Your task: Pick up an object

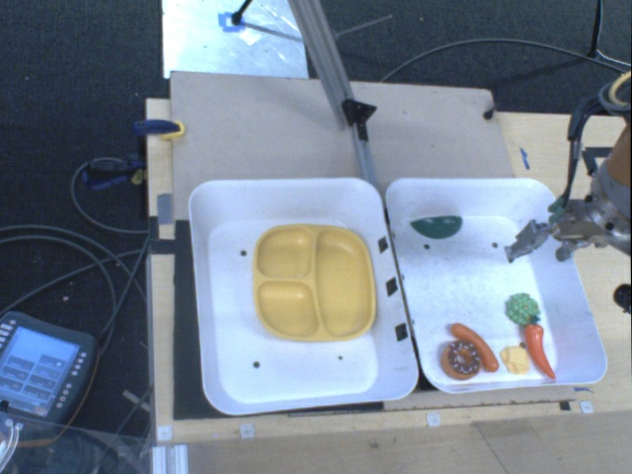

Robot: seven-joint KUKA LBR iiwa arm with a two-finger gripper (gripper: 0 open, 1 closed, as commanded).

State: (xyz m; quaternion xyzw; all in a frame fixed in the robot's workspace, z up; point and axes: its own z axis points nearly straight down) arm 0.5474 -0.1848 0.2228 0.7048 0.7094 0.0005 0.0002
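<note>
Hovering above the right bin [583, 294] in approach, we cannot tell how our jaws stand; next we must descend onto the broccoli [522, 308].

Dark carpet floor [69, 57] around a pale wooden bench [425, 121]. Shiny metal floor plate [212, 23] beyond bench's far left corner, blue tape on it. Grey pole [316, 38] slants down to bench's far middle. Black cables [94, 240] loop on floor, left. Teach pendant [35, 363], screen lit, off the near left corner.
</note>
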